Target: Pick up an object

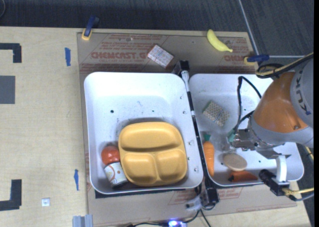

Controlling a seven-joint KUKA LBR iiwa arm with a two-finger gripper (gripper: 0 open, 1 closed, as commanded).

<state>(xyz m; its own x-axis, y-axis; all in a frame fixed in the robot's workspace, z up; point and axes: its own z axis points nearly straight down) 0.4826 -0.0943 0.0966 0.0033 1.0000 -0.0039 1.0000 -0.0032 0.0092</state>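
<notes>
My gripper hangs low in the right bin, below the orange band of the arm. A tan round object lies on the bin floor just in front of the gripper, touching or nearly touching it. An orange carrot lies along the bin's left wall. Another orange piece lies by the front wall. A grey speckled block sits farther back in that bin. Small green bits lie between the block and the carrot.
The left bin holds a yellow compartment tray, a red-orange ball and a white can. Behind the bins lie a yellow banana and a small patterned box. Blue clamps hold the cardboard base.
</notes>
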